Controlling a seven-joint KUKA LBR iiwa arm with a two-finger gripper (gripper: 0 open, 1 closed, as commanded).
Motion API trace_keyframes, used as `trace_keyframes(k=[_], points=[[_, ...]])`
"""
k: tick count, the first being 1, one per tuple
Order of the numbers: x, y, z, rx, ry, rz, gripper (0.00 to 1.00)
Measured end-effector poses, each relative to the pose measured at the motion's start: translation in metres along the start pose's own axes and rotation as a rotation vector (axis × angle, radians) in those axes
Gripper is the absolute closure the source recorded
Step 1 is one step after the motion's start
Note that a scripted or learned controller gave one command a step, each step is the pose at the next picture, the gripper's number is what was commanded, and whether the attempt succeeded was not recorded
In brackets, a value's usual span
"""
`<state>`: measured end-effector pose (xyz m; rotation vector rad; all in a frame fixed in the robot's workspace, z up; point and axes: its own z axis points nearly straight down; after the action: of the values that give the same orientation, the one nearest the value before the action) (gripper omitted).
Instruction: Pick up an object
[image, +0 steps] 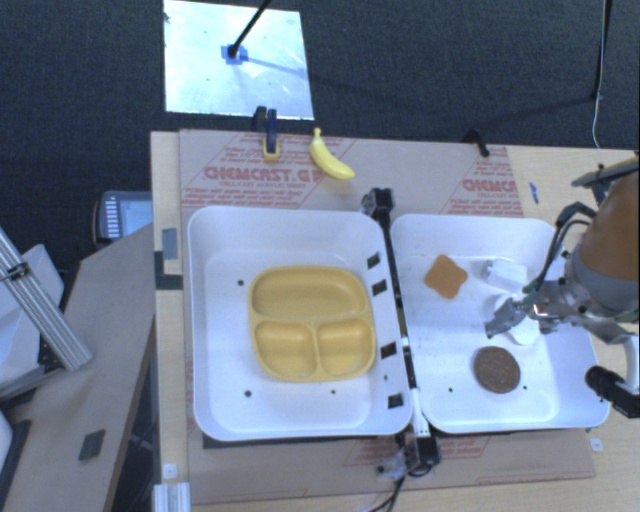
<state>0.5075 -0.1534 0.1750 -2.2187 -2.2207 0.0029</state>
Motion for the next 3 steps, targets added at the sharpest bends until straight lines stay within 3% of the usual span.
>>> trace_keyframes(k=[1, 2, 3], points=[[-0.002, 0.001, 0.063, 0.001, 0.001, 0.000, 0.00], [-0.002, 0.001, 0.092, -0.002, 0.000, 0.000, 0.00], [-0.002, 0.002, 0.080, -0.006, -0.001, 0.000, 1.00]])
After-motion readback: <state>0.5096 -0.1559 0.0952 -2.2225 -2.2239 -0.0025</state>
